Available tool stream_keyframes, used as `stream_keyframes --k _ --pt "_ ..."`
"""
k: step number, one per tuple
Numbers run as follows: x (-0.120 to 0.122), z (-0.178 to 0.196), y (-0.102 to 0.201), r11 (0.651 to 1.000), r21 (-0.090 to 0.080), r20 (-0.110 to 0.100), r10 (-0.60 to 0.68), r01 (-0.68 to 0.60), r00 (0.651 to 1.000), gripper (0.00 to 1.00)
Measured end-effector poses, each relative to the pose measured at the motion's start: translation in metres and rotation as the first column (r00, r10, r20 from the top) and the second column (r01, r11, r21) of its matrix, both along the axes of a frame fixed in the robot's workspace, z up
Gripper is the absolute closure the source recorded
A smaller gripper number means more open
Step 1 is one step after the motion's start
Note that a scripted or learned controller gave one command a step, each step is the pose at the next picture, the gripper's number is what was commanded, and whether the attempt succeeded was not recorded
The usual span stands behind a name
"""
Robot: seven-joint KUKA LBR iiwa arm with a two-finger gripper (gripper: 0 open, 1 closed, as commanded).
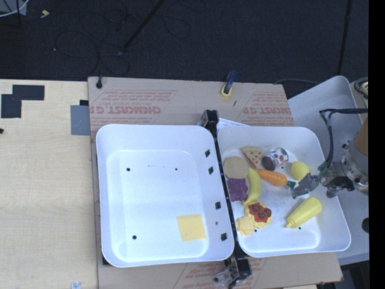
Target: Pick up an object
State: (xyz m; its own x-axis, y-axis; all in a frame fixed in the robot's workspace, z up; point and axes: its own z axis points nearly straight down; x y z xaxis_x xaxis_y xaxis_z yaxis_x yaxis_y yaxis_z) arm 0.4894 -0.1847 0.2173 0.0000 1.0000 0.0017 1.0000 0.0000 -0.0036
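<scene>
Over the right bin (337,236), your gripper (315,184) hangs with jaws spread and nothing between them, just above the yellow bottle (304,212). You should find that bottle light, smooth, probably slippery plastic; take it across the middle of its body.

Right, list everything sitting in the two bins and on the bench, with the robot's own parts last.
flat yellow square slice: one, yellow, left bin, near front corner
yellow plastic squeeze bottle: one, yellow, right bin, front right
orange toy carrot: one, orange, right bin, middle
yellow toy banana: one, yellow, right bin, beside the carrot
purple toy piece: one, purple, right bin, left side
small yellow round toy: one, yellow, right bin, near the claw
shallow white bins: two, white, side by side
claw: one, grey, over right bin's right side
</scene>
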Motion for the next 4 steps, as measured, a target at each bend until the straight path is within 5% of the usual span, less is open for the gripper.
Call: stream_keyframes --k 1,2,3,4 --pt "0.07 -0.106 -0.028 1.0 -0.001 -0.001 0.004 -0.004 1.0 0.0" --pt "0.068 -0.09 -0.029 1.0 -0.001 0.0 0.0 0.0 1.0 1.0" --pt "-0.002 -0.13 -0.021 1.0 0.0 0.002 -0.002 0.002 1.0 1.0" --pt "0.091 -0.033 0.02 1.0 -0.004 0.017 0.009 -0.009 1.0 1.0"
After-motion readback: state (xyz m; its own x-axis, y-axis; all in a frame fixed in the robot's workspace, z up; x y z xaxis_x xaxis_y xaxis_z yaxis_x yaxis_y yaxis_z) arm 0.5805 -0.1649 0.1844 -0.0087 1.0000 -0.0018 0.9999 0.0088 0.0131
